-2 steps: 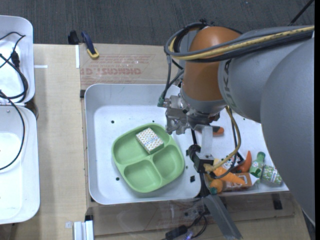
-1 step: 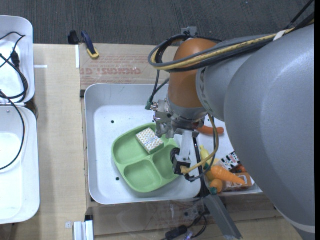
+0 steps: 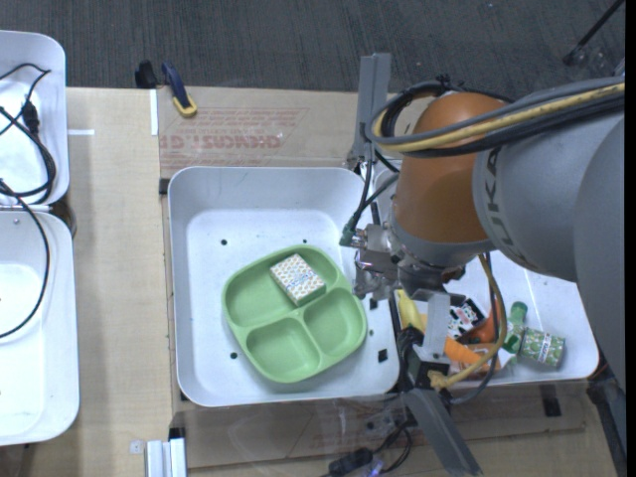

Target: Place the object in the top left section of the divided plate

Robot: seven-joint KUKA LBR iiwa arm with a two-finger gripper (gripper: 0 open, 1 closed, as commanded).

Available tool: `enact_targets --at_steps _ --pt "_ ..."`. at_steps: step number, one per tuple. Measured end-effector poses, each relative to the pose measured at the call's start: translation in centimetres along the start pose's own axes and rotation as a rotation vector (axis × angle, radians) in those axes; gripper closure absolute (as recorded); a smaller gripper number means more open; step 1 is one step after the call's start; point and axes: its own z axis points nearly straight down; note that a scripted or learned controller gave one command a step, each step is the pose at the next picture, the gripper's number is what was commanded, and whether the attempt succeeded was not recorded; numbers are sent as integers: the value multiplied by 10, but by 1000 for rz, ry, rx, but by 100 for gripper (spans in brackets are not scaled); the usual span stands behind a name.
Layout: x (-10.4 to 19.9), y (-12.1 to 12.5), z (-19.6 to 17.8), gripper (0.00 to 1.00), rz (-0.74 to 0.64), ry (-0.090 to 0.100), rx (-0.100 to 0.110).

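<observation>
Evidently the speckled block lies flat in the green plate's upper section, seemingly slanting up-left; claw state unclear.

You are looking at a thick grey arm with a rounded orange band. Above the claw, black and yellow cables loop over the band; the wrist is dull metal.

Dark grey carpet floor up top. Light wood worktop, cardboard sheet on it, blue-yellow clamp at its edge.
</observation>
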Motion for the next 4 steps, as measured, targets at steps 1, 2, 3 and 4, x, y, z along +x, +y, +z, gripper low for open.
enact_targets --at_steps 1,2,3,4 --pt "-59 12 -68 100 -35 0 -2" --pt "-126 25 -85 100 -142 0 -3" --pt "-142 29 41 100 254 1 3" --pt "-148 74 -131 100 249 0 -1"
